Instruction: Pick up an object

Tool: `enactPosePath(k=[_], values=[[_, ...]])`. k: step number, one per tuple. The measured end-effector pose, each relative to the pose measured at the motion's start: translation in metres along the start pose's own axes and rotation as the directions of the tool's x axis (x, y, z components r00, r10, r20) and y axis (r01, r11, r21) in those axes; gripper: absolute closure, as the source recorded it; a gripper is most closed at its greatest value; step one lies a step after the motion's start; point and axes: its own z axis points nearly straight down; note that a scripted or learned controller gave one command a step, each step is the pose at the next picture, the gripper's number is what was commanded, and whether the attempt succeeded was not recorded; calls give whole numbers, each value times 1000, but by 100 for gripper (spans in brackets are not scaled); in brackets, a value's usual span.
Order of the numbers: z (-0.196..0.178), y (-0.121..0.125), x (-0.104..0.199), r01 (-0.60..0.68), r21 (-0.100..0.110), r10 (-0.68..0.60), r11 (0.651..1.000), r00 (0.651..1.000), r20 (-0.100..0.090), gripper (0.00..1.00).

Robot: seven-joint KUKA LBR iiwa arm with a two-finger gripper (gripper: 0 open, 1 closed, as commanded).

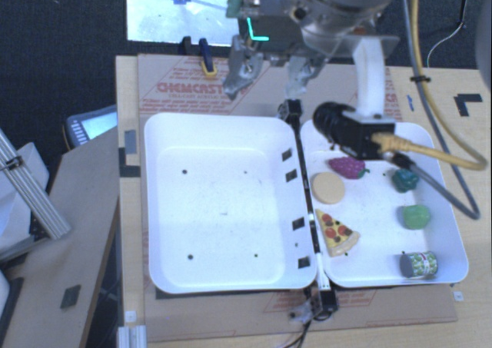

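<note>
Claw (267,77): spread, holding nothing, high behind both bins; I read it as parked before a pick. Right bin (453,258): grapes (347,167), cookie (329,187), pizza (337,233), can (418,264), green lump (416,216), all loose and reachable.

Right bin: purple grapes (347,167), tan disc (329,187), pizza slice (337,233), teal lump (405,180), green lump (416,216), toppled can (418,264).

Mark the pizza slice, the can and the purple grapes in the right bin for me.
pizza slice (337,233), camera view, on its topped middle.
can (419,264), camera view, on its green label.
purple grapes (347,167), camera view, on the middle of the bunch.
</note>
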Motion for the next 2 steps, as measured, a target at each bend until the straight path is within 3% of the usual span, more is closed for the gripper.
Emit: enactPosePath(k=[2], values=[[0,0,0,0,0,0,1000,1000,0,0]])
